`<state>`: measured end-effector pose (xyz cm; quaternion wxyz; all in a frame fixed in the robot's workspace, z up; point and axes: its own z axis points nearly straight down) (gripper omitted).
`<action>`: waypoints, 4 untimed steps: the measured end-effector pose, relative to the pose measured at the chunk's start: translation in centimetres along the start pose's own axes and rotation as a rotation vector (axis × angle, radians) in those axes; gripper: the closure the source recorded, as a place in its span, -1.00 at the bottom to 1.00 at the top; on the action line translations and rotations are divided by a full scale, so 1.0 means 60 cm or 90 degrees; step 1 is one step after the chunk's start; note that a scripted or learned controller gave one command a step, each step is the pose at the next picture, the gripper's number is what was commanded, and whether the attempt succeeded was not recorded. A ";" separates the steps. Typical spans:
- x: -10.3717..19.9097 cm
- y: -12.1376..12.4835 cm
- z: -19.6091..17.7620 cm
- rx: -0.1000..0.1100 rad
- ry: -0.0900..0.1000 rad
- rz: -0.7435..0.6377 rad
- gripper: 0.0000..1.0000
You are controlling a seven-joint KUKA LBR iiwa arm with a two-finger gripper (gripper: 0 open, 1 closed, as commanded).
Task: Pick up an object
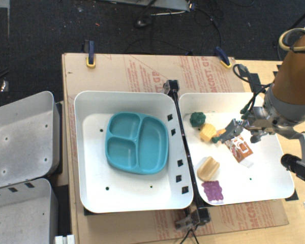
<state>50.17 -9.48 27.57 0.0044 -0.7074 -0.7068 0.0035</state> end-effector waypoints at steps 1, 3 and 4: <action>0.000 0.003 -0.009 -0.007 -0.001 -0.001 -1.00; -0.004 0.004 0.167 -0.005 0.000 0.001 -1.00; -0.013 -0.002 0.243 -0.004 0.000 0.001 -1.00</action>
